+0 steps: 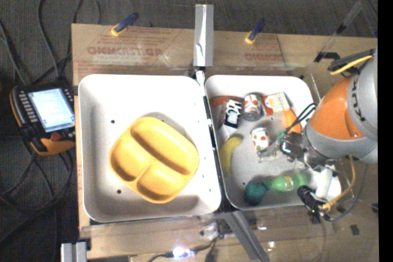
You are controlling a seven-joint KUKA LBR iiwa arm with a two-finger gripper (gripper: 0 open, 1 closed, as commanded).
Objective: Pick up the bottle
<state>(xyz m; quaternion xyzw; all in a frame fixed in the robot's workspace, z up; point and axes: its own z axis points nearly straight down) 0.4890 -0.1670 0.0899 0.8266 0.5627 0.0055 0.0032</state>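
The green translucent plastic bottle (284, 183) lies on its side near the front wall of the right white bin (296, 84), beside a dark green ball (255, 192). You cannot tell the gripper (288, 145) state here. Approach across the bottle's body, clear of the ball.

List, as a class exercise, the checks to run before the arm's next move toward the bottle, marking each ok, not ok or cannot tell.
1. Bottle in view, lying on its side in the right bin: ok.
2. Bottle free of neighbours: not ok, a dark green ball sits against one end.
3. Arm near the bottle: ok, it hangs over the bin's right edge.
4. Jaws open: cannot tell.
5. Bottle already held: cannot tell.
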